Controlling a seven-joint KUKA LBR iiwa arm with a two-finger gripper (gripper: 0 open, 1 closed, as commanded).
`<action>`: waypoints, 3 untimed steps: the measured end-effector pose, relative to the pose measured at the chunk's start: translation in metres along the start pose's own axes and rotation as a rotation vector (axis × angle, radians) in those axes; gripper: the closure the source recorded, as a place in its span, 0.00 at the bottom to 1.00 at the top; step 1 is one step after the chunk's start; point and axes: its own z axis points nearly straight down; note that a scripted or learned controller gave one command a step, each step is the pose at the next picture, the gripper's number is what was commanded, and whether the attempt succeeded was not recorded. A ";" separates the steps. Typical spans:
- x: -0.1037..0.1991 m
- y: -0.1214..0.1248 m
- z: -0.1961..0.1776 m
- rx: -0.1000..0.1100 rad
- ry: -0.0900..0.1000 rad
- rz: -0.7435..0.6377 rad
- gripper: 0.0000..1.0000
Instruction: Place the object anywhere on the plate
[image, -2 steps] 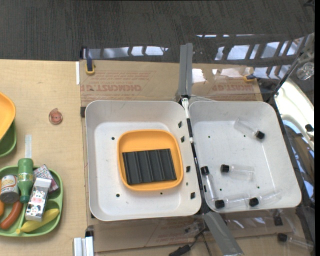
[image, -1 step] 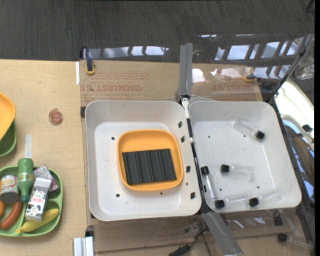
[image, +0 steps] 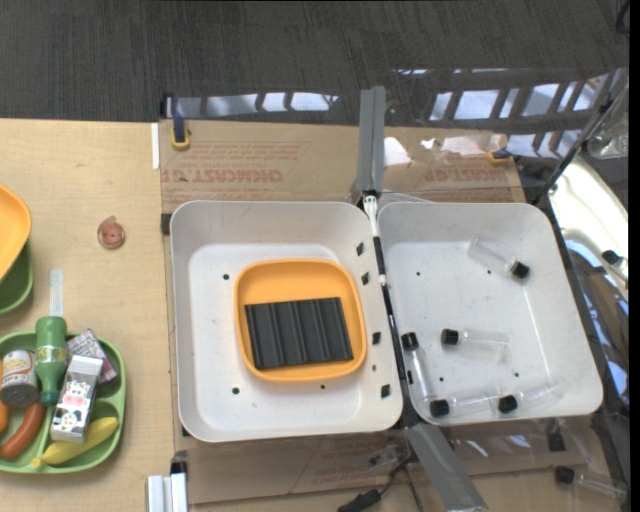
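An orange plate (image: 300, 273) with rounded corners lies in the middle of the left white bin (image: 200, 330). A dark grey ribbed rectangular block (image: 300, 332) rests flat on the plate, inside its rim and a little toward the near side. The right white bin (image: 565, 300) holds several clear tubes with black caps: one at the back right (image: 497, 258), one in the middle (image: 475, 343), and others along the near wall (image: 470, 405).
Brown cardboard (image: 260, 170) lies under and behind the bins. On the wooden table to the left sit a green tray of toy food (image: 60, 410), an orange bowl (image: 10, 235) and a small pink disc (image: 111, 233). A grey post (image: 371, 140) stands behind the bins.
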 end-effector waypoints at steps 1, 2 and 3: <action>0.000 0.000 0.001 -0.002 -0.001 -0.375 1.00; 0.000 0.000 0.001 -0.003 -0.001 -0.749 1.00; -0.008 0.004 0.003 -0.006 -0.003 -0.964 1.00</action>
